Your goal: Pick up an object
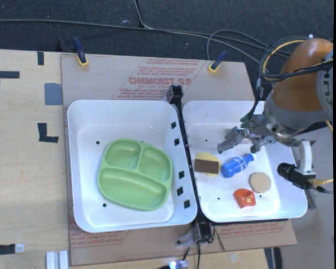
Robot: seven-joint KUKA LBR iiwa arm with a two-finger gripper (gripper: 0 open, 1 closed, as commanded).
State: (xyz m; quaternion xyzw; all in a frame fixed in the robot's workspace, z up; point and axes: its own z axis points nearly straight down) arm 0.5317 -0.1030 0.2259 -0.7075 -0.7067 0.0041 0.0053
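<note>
Cardboard-topped bench, 2 white bins, dark carpet behind, gripper open, empty, above blue bottle

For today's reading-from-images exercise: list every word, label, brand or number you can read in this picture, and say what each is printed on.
"CHEMCAST GP": red print, repeated in slanted rows on the brown board under the bins; one row reads clearly.
The other red rows on that board are too small and blurred to read.
The blue bottle: no label legible.

A robotics lab, most likely. Two white bins sit on a clamped cardboard sheet. Loose cables trail behind the counter.
</note>
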